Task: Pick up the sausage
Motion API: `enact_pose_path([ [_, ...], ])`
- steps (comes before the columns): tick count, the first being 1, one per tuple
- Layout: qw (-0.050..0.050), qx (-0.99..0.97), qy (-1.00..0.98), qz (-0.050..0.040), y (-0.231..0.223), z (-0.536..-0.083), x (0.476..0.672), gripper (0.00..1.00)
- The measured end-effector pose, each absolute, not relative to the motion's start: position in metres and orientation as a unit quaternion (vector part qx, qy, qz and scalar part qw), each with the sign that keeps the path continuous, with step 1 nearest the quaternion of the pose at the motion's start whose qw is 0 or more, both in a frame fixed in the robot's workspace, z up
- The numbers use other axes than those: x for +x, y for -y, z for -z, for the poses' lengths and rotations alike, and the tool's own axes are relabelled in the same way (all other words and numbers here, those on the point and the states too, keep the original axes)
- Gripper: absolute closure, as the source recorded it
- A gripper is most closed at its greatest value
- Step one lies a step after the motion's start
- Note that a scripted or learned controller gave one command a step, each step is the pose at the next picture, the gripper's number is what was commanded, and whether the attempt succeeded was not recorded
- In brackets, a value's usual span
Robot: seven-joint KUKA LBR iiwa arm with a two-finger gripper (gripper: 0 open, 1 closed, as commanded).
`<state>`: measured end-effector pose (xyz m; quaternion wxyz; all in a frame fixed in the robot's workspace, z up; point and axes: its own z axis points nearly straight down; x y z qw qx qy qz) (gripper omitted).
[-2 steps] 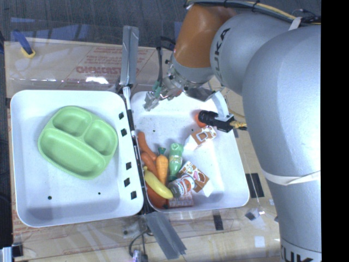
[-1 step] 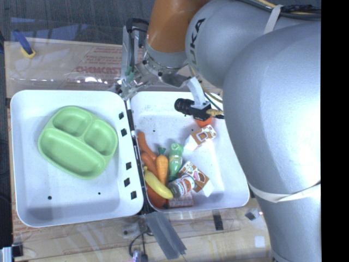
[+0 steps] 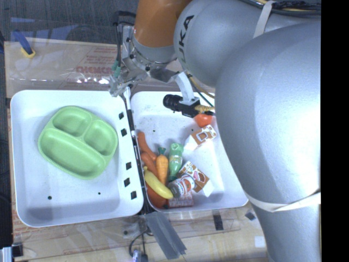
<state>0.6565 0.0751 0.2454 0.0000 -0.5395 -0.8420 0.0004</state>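
Observation:
The sausage (image 3: 144, 146) is a long reddish-orange piece lying along the left wall of the right bin (image 3: 232, 192), partly tucked under a carrot (image 3: 162, 166) and a banana (image 3: 156, 185). My gripper (image 3: 121, 84) hangs over the far end of the divider between the two bins, well above and behind the sausage. Nothing shows between its tips.
The left bin (image 3: 32, 201) holds a green divided plate (image 3: 79, 141). Packed around the sausage are a green bottle (image 3: 175, 160), a can (image 3: 182, 187), a snack packet (image 3: 197, 177), a small carton (image 3: 200, 137) and a red tomato (image 3: 203, 119). The arm's bulk covers the right side.

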Motion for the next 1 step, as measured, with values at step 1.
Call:
enact_pose_path([
  [1,0.002,-0.54,0.842,-0.002,-0.0583,-0.1951,0.6556,1.0],
])
